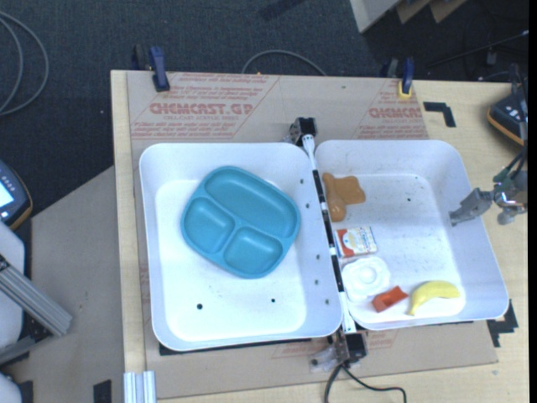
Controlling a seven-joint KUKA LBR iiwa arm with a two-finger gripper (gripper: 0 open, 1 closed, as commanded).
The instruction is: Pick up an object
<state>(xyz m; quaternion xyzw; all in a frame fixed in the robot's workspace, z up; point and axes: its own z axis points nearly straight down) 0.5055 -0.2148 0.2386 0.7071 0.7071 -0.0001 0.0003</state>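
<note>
The right bin point(436, 162) holds several small objects along its left and front sides. A brown toy bread piece point(341, 193) lies at the back left, with a red-and-white carton point(357, 241) in front of it. Nearer the front are a white round lid point(366, 275), a red block point(389, 298) and a yellow banana point(434, 295). My gripper point(481, 217) hangs at the bin's right rim, open, with nothing between its fingers, well to the right of all the objects.
A blue divided plate point(241, 221) lies in the left bin point(168, 300). A black hinge strip point(323, 225) runs between the two bins. Blue clamps point(157, 60) grip the bench's far edge.
</note>
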